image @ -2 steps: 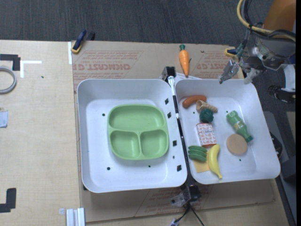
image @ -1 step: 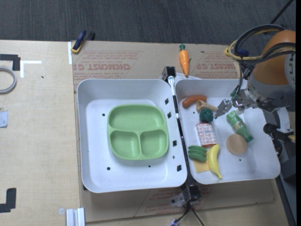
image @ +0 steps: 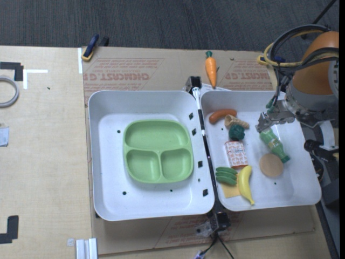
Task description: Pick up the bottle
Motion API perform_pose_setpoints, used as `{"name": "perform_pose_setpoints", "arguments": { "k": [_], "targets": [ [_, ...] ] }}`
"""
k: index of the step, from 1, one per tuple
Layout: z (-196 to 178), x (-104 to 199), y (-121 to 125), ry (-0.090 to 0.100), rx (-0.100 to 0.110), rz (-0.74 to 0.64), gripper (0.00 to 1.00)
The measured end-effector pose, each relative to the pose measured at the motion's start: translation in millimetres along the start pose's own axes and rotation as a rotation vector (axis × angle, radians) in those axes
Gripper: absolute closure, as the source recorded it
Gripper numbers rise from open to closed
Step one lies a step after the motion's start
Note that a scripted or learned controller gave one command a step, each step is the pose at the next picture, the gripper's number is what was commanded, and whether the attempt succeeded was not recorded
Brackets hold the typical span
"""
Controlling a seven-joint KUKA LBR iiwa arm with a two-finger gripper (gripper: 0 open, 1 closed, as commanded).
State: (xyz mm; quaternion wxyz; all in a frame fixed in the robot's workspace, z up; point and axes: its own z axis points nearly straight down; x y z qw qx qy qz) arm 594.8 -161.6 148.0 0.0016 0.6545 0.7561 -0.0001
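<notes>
Leftmost, the left bin [image: 102, 161] carries a green divided plate [image: 159, 151] near its middle. In the right bin [image: 302, 196], starting at the left edge, sit a green pepper [image: 226, 175] and a banana [image: 246, 183] toward the near edge, a small red-and-white carton [image: 236, 154] above them, a dark green lump [image: 236, 132], and a sausage [image: 222, 115] by the far edge. A carrot [image: 210, 69] lies outside on the cardboard beyond the bins. A tan round disc [image: 271, 165] rests right of centre.

The bottle [image: 273, 144] lies on its side just beyond the disc, toward the right bin's far right corner, green with its cap pointing to the near right. The gripper [image: 269, 122] hangs at the bottle's upper end, touching or nearly so; whether its fingers are spread or closed cannot be told from here.

The bottle looks like light, stiff, smooth plastic, so it may roll or slip. The fat body, gripped across its width, seems safer than the narrow neck.
</notes>
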Motion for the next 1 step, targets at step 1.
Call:
{"name": "perform_pose_setpoints", "arguments": {
  "k": [1],
  "targets": [
    [-104.9,20.5,-40.7,0.001,0.002,0.05,1.0]
  ]
}}
